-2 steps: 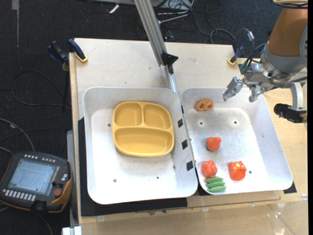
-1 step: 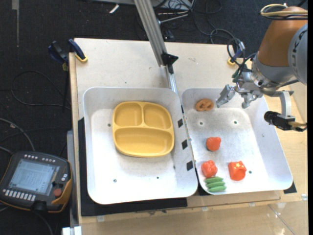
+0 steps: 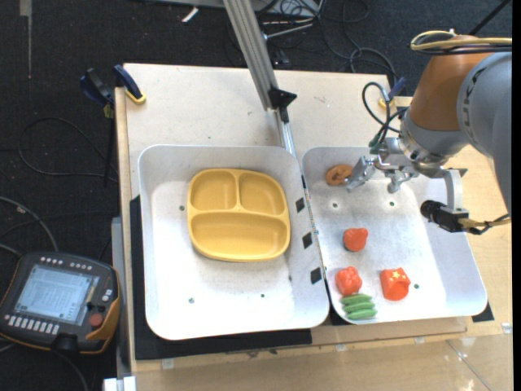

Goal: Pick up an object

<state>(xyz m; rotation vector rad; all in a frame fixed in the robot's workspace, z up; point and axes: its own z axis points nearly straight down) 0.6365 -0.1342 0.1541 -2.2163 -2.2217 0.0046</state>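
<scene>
Bins sit side by side on my tabletop, seen from above. My left bin carries one yellow divided plate, three compartments, lying flat near the bin's middle. My right bin carries five small things: a brown pretzel-shaped piece near its far left corner, a red chunk toward the middle, and along the near edge a second red piece, a red block with a yellow spot, and a green pea pod right at the rim, just below the second red piece.

My pincer hangs over the far end of the right bin, its metal fingers pointing toward the pretzel piece. That piece lies just beside the fingertip on the left, so close that I cannot tell whether they touch. Nothing sits between my fingers that I can make out, and how far apart they stand I cannot tell from this slant. The red chunk lies near, below my pincer; the three things along the near edge lie well apart from it.
</scene>
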